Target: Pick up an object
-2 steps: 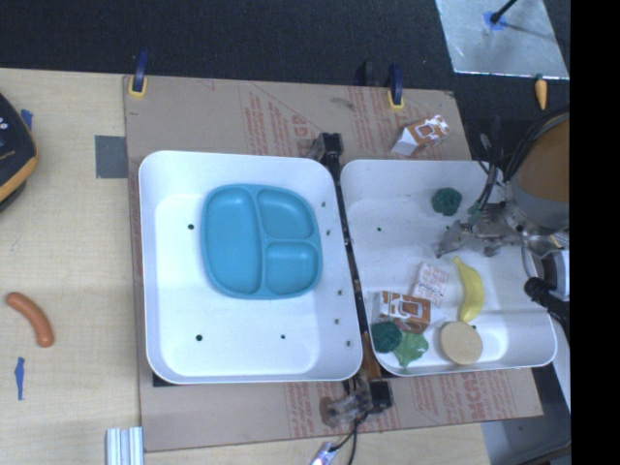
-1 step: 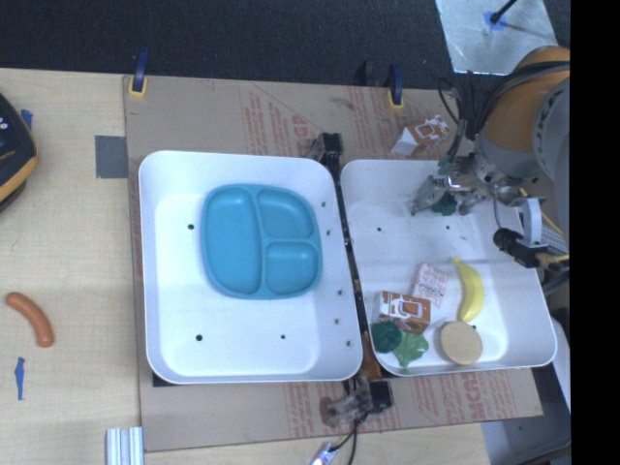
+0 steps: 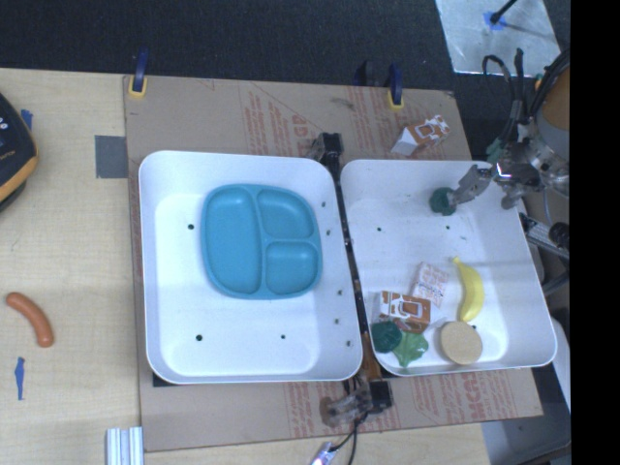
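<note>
Bench bins lie side by side; fingers (image 3: 449,200), grip state indiscernible, hover in right bin (image 3: 387,184), banana (image 3: 470,291) lying lengthwise below.

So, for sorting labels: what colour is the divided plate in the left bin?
Light blue; the divided plastic plate shows plainly in the camera view.

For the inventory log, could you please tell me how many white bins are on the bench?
2: the left bin holds a blue plate; the right bin holds small items.
</note>
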Tool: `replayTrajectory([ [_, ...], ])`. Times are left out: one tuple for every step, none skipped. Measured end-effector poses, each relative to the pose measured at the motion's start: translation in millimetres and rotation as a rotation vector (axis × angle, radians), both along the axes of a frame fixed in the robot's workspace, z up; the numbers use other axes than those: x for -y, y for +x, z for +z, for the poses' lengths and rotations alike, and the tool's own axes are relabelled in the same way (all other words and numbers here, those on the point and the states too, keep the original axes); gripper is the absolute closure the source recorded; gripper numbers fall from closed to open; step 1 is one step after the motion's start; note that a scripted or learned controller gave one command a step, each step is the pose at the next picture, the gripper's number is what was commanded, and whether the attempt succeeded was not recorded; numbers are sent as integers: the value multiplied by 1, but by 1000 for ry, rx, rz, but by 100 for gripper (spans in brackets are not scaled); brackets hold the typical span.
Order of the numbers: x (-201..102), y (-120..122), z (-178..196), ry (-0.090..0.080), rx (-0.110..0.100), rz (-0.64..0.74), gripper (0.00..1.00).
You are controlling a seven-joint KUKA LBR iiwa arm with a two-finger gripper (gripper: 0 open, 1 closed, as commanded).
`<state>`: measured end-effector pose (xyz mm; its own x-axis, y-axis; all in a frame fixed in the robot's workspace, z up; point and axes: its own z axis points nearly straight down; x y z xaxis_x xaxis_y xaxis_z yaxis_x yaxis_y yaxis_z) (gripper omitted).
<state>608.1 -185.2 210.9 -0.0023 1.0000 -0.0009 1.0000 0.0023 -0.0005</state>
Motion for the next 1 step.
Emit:
replayTrajectory([
  [27, -33, -58, 0, -5, 2, 0],
])
